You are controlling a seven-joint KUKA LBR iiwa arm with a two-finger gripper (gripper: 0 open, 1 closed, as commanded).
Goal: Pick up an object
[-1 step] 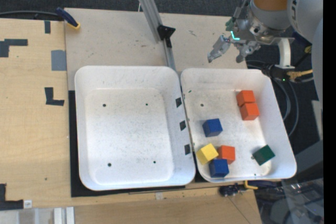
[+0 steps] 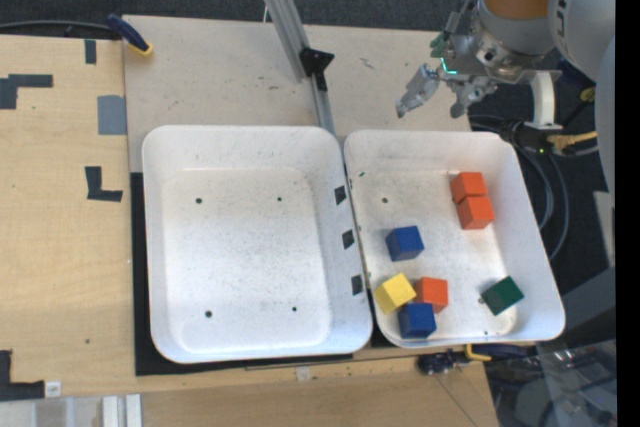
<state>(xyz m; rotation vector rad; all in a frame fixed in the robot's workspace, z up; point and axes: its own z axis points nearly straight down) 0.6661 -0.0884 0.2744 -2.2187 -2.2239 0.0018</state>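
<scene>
two white bins [image 2: 160, 175] on wood bench [image 2: 60, 245] | gripper [image 2: 432, 93] released above right bin, holding nothing

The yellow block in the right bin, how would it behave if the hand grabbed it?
The yellow block looks rigid and flat-sided, so it probably won't roll. It seems small, likely light. An orange block and a blue block crowd it, so they may shift.

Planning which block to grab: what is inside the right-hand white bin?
The right-hand shallow white bin holds seven small blocks: three orange, two blue, one yellow, one dark green. Several touch, hiding their meeting faces.
</scene>
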